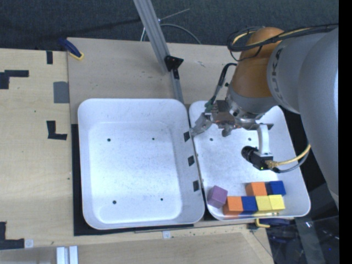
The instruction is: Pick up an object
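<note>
The arm's gripper (204, 121) hovers over the right bin (294, 164) at its ten o'clock corner; whether it is clenched cannot be told. Coloured blocks (258, 199) cluster at the bin's six o'clock edge.

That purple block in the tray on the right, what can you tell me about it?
The purple block is a small, matte lilac cube, tilted askew rather than square to its neighbours. It lies near the front left corner of the right white bin, close beside an orange block; whether they touch is unclear. Nothing grips it.
</note>
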`<state>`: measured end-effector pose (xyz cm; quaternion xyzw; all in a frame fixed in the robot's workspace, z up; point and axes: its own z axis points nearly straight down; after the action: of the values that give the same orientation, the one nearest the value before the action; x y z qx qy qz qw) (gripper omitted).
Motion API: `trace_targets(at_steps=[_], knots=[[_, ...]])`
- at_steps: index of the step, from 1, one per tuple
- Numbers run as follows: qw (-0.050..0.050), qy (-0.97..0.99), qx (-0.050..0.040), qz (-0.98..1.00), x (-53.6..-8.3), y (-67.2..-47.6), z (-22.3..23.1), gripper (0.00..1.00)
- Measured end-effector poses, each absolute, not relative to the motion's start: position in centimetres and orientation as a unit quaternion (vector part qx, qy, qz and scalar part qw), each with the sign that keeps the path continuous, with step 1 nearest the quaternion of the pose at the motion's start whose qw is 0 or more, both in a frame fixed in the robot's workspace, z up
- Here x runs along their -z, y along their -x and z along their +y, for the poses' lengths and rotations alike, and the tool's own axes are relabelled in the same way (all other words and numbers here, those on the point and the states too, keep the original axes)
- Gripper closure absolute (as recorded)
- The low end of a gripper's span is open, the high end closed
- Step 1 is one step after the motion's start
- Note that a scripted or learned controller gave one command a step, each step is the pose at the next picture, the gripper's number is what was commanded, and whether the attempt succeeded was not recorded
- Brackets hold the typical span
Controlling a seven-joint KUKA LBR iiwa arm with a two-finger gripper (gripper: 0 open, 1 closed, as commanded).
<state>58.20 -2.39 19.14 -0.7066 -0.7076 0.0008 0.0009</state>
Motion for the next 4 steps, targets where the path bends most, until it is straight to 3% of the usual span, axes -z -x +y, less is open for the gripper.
trace_targets(at_steps=[1, 2, 3, 4], knots=[[-0.002, 0.707, 0.0019, -0.707, -26.4, -56.9, -2.9, 0.00], [0.002, 0.707, -0.0033, -0.707, -18.7, -59.2, -3.0, 0.00], [-0.001, 0.704, 0.0025, -0.710, -25.9, -58.3, 2.6, 0.00], [0.002, 0.707, -0.0033, -0.708, -18.7, -61.3, 2.0, 0.00]])
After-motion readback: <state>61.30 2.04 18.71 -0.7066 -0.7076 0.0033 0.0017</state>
